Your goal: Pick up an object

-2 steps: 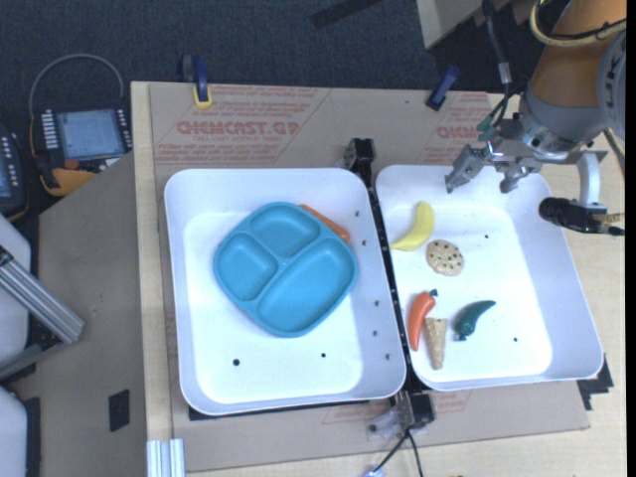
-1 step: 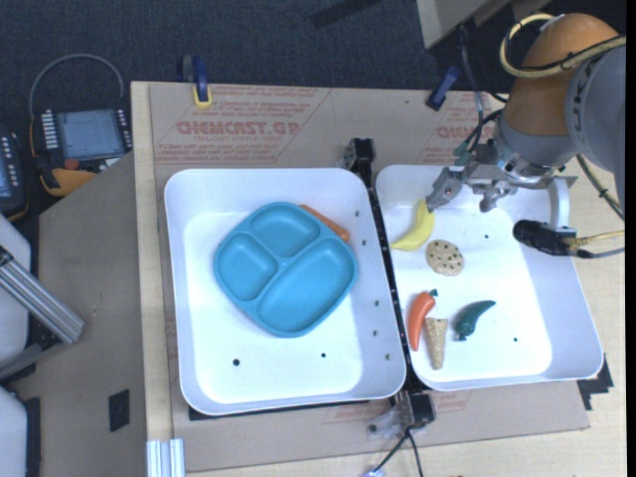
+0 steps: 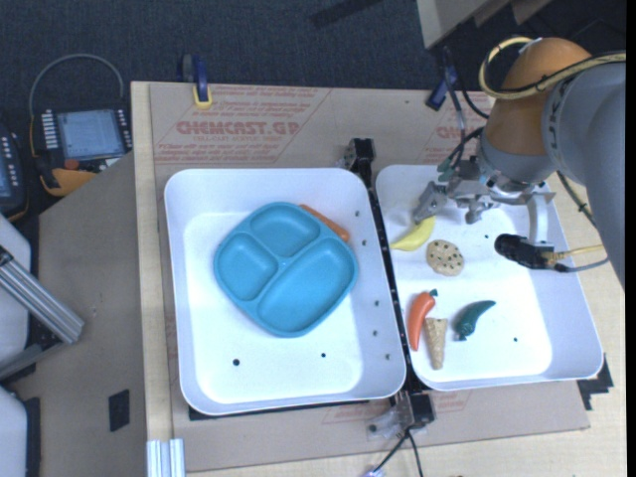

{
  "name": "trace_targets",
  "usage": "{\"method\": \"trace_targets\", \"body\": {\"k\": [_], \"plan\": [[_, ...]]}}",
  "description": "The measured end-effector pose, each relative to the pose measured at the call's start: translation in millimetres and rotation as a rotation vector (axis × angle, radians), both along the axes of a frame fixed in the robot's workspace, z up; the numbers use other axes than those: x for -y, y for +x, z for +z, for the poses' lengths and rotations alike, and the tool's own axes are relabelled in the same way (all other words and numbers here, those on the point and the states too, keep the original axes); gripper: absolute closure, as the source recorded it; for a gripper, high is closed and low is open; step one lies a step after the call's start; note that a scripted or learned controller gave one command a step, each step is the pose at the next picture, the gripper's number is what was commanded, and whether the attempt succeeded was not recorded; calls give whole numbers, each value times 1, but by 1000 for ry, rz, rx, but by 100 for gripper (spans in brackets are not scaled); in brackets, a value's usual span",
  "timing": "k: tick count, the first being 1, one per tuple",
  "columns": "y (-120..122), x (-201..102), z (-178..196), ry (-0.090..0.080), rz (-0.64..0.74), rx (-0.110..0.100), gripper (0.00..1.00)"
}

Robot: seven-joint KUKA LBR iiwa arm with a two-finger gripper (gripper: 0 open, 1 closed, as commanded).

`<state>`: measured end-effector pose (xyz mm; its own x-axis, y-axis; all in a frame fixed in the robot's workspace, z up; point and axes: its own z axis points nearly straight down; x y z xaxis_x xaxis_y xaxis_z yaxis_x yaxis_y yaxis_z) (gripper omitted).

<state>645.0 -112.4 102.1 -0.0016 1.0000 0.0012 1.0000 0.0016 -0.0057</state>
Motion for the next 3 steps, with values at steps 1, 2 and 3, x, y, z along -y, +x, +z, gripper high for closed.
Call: {"method": "trace_targets", "body": {"k": [1,2,3], "plan": [[2,0,14,-2,0,7,100],[5,-1,57,-3,0,11,100],[12,-1,121,-3,0,14,100]]}}
